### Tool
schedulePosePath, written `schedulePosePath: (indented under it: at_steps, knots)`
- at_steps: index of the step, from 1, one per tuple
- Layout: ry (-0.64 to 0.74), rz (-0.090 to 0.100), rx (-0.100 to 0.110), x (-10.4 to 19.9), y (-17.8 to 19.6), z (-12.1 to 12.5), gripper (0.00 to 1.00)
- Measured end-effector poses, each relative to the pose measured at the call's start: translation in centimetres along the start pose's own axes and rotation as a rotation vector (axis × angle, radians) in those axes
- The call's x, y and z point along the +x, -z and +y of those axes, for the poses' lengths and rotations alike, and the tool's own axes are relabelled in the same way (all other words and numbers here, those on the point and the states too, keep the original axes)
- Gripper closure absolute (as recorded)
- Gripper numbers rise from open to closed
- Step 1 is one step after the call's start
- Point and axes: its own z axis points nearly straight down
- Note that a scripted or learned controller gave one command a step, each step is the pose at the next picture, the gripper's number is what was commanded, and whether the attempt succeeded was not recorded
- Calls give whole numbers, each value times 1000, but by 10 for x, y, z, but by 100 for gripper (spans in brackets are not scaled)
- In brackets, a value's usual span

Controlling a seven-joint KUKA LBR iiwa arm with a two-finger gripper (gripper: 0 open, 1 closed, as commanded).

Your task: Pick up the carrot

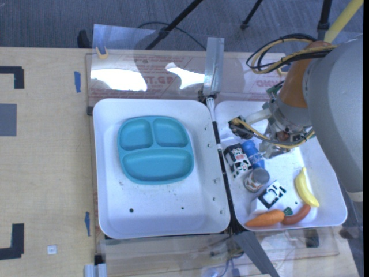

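the smooth orange toy carrot [266,218] looks light, stiff and slippery; you should pinch its thick middle. i cannot tell the two-finger gripper [260,149] state.

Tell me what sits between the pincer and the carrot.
The pincer hangs over the right bin's middle. The carrot lies at the near edge. Between them sit a small round can and a black-and-white block.

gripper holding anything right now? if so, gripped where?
Nothing held that I can see. The carrot lies at the near edge of the right bin, well apart from the gripper at the bin's far side.
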Motion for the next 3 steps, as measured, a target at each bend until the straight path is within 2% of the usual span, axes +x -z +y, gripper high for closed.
schedulePosePath:
  at_steps: [1, 2, 3]
  knots:
    - [43, 2, -4, -41, 91, 84, 100]
    - [1, 1, -3, 14, 62, 137, 100]
    - [3, 4, -5, 25, 77, 123, 100]
